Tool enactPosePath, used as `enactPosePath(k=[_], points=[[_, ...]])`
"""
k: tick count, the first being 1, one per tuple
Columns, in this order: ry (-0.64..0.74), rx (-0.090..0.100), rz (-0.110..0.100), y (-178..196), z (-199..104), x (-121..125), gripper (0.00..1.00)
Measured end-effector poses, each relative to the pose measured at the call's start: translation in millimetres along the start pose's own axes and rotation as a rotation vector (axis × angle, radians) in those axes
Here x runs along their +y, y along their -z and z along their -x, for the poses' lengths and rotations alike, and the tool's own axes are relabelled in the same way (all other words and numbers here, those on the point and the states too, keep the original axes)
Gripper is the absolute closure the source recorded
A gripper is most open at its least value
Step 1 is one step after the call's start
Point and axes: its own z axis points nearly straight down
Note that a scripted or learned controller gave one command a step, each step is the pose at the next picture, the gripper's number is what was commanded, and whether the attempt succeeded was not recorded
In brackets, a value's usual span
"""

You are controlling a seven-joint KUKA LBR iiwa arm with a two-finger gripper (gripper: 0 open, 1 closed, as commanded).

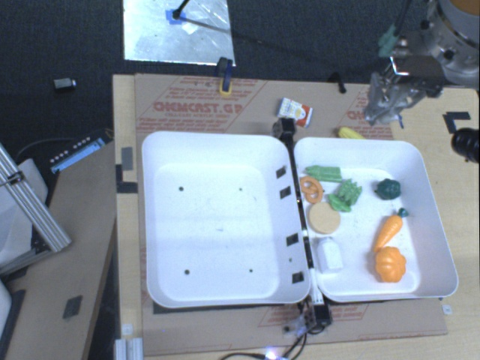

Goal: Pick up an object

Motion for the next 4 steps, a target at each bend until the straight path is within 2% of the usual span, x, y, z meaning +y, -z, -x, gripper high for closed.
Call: enactPosePath(k=[1, 3, 4], points=[[-0.003, -0.001, 0.000, 0.4, 81.1, -5.1, 1.00], [-0.001, -0.003, 0.000, -0.2, 234.5, 4.8, 1.00], [0.010, -0.002, 0.001, -1.6, 246.5, 86.6, 1.00]])
